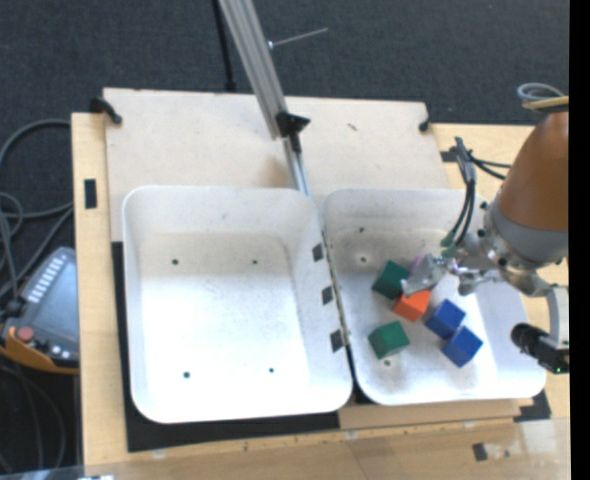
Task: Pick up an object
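Five small blocks lie bunched in the right bin (375, 388), toward its middle and near edge: a dark green block (389, 281), an orange block (412, 306) touching it, a second green block (388, 339) nearer the front edge, and two blue blocks (445, 318) (462, 346) just beside each other on the right. The left bin (155, 258) sits against the right one along their shared wall.

The claw (437, 268) hangs low over the cluster, just above and beside the dark green and orange blocks. Whether it is spread or closed I cannot tell; cables and metal parts blur together there, and no block can be seen held in it.

The likely trouble is the crowding. The orange block touches both the dark green one and the nearer blue one, so a descent onto it could land on a neighbour's top, or push the group apart instead of closing on one piece. A grip that catches only a corner would probably slip once lifted. The blocks also lie tilted against each other, which makes a square hold harder.

The arm comes in from the right edge of the surface (225, 138), its orange band (535, 183) bulking above the grey wrist, which points down and to the left into the right bin.
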{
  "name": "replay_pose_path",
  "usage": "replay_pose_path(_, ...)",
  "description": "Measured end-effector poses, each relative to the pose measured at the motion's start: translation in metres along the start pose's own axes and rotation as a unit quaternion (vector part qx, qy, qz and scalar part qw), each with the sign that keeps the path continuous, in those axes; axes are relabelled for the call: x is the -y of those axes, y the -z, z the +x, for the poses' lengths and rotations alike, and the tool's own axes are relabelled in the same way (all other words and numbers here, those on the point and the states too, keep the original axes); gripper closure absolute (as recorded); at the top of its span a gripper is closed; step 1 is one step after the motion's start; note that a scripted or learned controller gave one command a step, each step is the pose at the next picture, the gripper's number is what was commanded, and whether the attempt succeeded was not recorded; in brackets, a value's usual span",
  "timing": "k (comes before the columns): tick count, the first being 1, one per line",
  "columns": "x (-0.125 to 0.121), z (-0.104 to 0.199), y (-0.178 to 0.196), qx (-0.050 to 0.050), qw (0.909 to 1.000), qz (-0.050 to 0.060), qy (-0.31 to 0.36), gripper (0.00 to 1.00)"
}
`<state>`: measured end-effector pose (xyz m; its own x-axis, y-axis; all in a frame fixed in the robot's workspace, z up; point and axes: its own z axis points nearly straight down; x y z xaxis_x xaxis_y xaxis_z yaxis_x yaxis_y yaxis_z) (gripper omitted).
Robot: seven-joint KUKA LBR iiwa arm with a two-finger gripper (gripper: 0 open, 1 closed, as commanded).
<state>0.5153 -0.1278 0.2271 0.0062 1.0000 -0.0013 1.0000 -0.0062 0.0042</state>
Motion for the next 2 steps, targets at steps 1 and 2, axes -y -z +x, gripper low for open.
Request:
replay_pose_path(1, -0.026, 0.025, -0.101, 0.003, 1.0, -0.009, 0.004, 0.0)
replay_pose_path(2, -0.053, 0.031, -0.109, 0.004, 0.9999, -0.015, 0.004, 0.0)
